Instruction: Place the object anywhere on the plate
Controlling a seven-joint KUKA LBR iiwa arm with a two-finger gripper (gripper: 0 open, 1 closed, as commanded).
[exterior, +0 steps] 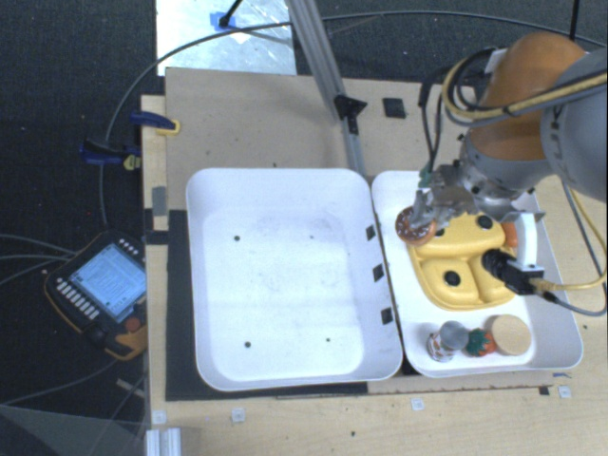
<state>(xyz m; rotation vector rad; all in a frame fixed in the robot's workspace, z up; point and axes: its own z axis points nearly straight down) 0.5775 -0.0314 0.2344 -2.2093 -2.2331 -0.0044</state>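
Two shallow white bins are recorded side by side on the surface (256, 122): the left bin (280, 274) and the right bin (560, 345).

Item 1, plate (463, 272): a yellow divided dish, lying in the upper middle of the right bin, partly covered by the arm's wrist.

Item 2, brown round object (415, 223): seen at the plate's upper left edge, directly beneath the gripper (425, 212). Whether it rests on the plate's rim or just beside it on the bin floor cannot be told.

Item 3, loose pieces along the near side of the right bin: a small grey-and-white piece (447, 338), a red-and-green piece (480, 344), and a tan round disc (510, 334). All are apart from the plate.

Item 4, gripper: positioned low over the brown round object, apparently touching it. Its opening cannot be told, and a hold on the object is not confirmed.

Progress, as judged: the task appears to be at its closing step, with the object brought to the plate's edge. A clear resting place on the plate is not yet established; release and withdrawal are judged to remain.
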